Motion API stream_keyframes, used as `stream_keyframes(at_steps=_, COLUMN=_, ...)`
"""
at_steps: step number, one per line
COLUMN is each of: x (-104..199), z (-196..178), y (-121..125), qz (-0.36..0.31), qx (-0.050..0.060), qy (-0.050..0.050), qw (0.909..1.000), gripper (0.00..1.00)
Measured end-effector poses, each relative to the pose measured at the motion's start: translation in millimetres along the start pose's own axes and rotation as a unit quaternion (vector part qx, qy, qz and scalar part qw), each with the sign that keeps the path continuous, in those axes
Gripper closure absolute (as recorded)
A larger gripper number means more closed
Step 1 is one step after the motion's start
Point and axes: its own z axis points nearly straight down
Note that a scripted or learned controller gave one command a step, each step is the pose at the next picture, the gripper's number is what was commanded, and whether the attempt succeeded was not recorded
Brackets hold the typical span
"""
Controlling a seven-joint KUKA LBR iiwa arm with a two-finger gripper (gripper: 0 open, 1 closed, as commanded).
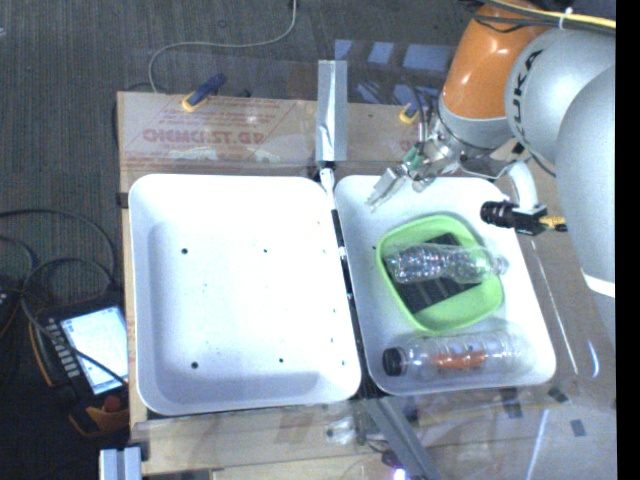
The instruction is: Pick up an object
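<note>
A green square bowl (440,286) lies in the right bin (362,268), with a dark patch inside it. Across the bowl rests a crumpled clear plastic bottle (443,264). Another clear bottle (455,356), with a black cap and an orange label, lies on its side along the bin's front wall. My gripper (398,180) hangs over the bin's far left corner, above and behind the bowl. Its thin fingers (378,194) are spread apart and hold nothing.
The left bin (240,288) sits beside the right one, and a narrow ridge separates them. The grey arm with its orange band (490,63) covers the upper right. A black fitting (505,214) juts out near the right bin's far right rim.
</note>
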Motion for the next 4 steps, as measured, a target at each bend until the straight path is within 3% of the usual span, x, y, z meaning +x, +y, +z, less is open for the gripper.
stream_keyframes(at_steps=1, x=-15, z=91, y=-40, qz=-0.015, qx=-0.003, qy=0.002, qw=0.9999, gripper=0.0)
stream_keyframes(at_steps=2, x=14, z=89, y=-101, qz=0.005, qx=-0.007, qy=-0.003, qw=1.0, gripper=0.0)
stream_keyframes(at_steps=3, x=35, z=0, y=-97, qz=0.056, qx=-0.002, qy=0.001, qw=0.9984, gripper=0.0)
stream_keyframes(at_steps=4, x=28, z=79, y=-135, qz=0.068, qx=-0.002, qy=0.002, qw=0.9977, gripper=0.0)
